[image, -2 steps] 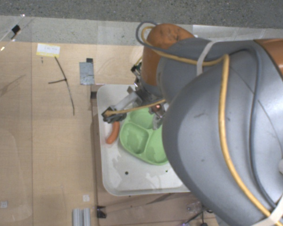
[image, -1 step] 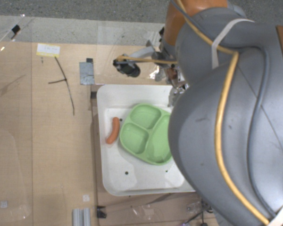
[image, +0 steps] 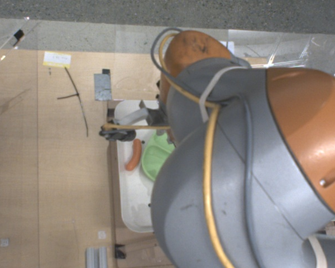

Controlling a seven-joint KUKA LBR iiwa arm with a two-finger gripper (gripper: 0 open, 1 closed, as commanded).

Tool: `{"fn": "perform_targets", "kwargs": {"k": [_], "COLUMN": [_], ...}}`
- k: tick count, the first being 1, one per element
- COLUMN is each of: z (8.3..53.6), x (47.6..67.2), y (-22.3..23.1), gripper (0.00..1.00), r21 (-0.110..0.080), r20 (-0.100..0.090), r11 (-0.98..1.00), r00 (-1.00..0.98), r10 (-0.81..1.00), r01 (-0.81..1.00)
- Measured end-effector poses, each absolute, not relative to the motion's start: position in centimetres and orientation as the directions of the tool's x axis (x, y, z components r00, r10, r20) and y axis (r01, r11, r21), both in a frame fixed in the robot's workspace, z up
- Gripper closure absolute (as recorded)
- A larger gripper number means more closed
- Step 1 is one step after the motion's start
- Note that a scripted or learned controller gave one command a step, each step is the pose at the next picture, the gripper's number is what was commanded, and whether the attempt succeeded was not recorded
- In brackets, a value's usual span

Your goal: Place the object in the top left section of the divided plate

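Sausage (image: 134, 154) lies in the white bin (image: 131, 214) beside the green plate (image: 155, 159): not yet placed; jaws' state hidden behind the arm (image: 240, 166).

Pale wooden bench (image: 39, 166); grey speckled floor (image: 156, 1) beyond; yellow label (image: 57, 59) near the edge.

No text, brand, number or sign can be read anywhere in this view. A yellow-and-white label (image: 57, 59) is stuck on the wooden bench (image: 44, 177) near its far edge, and it may carry faint print, but the marks are too small and blurred to make out. A small grey tag (image: 103, 86) fixed just beside the white bin (image: 128, 205) shows no legible writing either.
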State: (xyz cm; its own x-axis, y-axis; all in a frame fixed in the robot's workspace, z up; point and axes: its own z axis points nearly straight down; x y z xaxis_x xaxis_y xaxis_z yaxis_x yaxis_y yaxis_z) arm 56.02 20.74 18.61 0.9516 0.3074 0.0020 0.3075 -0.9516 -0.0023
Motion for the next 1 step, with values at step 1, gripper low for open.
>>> {"fn": "perform_targets", "kwargs": {"k": [1], "z": [16.20], "x": [47.42], "y": [21.49], "gripper": [0.00], "r21": [-0.002], "r20": [0.000], "r11": [-0.961], "r00": [0.961], "r10": [0.278], "r01": [0.278]}}
